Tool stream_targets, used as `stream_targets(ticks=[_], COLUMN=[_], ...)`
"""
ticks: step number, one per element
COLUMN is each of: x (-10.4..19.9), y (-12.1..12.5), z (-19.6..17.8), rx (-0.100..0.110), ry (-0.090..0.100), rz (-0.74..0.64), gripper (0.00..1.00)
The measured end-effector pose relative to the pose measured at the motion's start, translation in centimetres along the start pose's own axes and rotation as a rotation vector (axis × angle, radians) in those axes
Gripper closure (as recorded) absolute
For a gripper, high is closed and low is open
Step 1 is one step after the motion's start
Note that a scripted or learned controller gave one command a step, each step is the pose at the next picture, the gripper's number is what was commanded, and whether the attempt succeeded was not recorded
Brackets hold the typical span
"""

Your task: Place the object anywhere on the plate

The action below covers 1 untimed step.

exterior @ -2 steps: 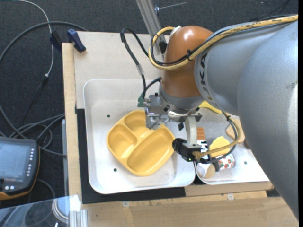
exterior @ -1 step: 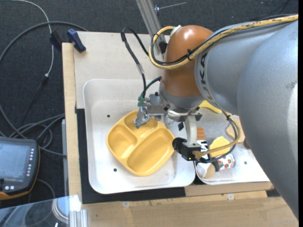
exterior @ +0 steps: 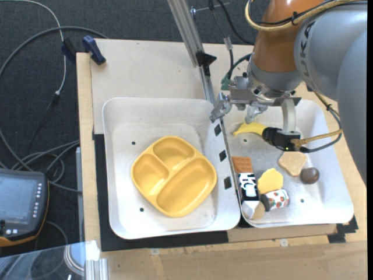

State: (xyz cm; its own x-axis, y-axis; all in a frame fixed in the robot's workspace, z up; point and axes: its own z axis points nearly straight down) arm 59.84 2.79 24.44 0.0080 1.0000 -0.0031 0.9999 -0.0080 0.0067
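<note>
A yellow divided plate (exterior: 173,175) lies in the left bin (exterior: 119,127), holding nothing. My gripper (exterior: 267,116) hangs over the back of the right bin (exterior: 333,182), under the orange wrist band. A yellow banana (exterior: 249,129) lies directly beneath it, partly covered by the gripper body. Whether the gripper touches the banana cannot be made out. Nothing is seen lifted off the bin floor.
The right bin also holds a tan toast-shaped piece (exterior: 292,163), a brown ball (exterior: 309,175), a yellow wedge (exterior: 270,180), a small can (exterior: 275,200), an orange cracker (exterior: 242,164) and a black-and-white item (exterior: 248,185). A metal pole (exterior: 187,34) slants over the divider between the bins.
</note>
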Motion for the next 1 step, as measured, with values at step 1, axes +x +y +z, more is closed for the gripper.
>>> stream_targets(ticks=[1], x=[12.97], y=[0.75], z=[12.26], rx=[0.016], ry=[0.005], rz=[-0.016], gripper=[0.0])
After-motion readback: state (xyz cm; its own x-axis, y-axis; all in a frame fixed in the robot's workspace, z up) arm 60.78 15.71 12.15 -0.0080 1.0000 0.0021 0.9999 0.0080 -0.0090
